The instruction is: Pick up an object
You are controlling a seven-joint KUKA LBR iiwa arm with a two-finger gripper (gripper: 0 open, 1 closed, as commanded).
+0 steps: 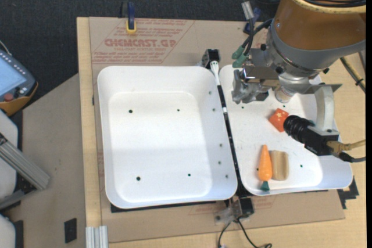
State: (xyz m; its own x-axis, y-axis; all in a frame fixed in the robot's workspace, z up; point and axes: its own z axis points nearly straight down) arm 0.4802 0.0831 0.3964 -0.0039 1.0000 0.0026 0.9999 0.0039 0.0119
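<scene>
So far: nothing has been picked up; the grasp is judged still to be made.
Carrot (265,163): lying in the right bin (331,174) near its front edge, touching a tan block (281,165).
Orange piece (278,120): farther back, just right of the gripper.
Gripper (243,93): at the bin's back left, nothing seen held; whether it is open cannot be told.

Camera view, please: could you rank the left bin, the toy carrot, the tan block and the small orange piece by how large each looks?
1. Left bin, by far the largest.
2. Toy carrot and tan block: the carrot looks longer and the block wider, too close to rank.
3. Small orange piece, though the arm partly hides it.
</scene>
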